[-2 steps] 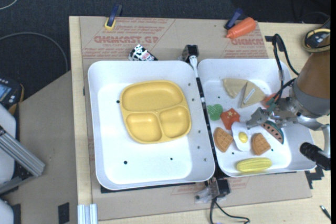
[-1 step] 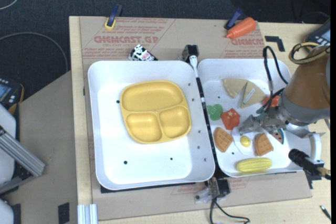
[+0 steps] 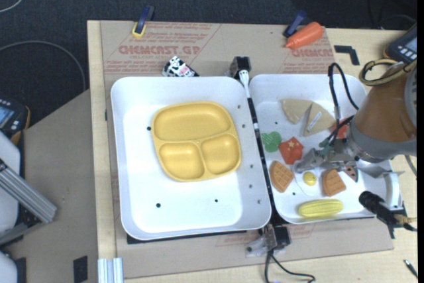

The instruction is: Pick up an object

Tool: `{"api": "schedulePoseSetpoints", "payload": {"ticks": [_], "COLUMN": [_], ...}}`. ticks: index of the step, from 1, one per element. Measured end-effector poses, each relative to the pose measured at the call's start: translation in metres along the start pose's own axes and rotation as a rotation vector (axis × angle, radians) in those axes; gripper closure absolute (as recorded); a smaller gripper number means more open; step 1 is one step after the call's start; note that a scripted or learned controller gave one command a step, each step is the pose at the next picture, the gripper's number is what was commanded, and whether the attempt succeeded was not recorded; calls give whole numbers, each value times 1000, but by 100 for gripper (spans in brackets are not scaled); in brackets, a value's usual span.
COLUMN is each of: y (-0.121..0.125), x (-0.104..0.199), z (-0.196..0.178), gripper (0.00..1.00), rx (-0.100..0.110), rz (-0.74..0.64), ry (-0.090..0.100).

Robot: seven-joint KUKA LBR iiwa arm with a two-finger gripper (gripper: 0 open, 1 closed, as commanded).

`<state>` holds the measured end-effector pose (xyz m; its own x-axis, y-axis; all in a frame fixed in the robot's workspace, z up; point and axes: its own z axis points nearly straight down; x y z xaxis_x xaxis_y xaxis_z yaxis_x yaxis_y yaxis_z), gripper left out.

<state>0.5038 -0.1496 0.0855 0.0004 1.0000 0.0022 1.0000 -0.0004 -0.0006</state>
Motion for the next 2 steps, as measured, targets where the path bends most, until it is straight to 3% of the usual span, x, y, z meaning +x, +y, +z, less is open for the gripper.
{"api": "schedulePoseSetpoints", "payload": {"ticks": [1,2], "y": [1,12], "x": [0,0], "z": [-12,-61], "gripper": [100,100], "rx": [-6,-7], "rz": [0,-2], "ry": [-1,-5]}}
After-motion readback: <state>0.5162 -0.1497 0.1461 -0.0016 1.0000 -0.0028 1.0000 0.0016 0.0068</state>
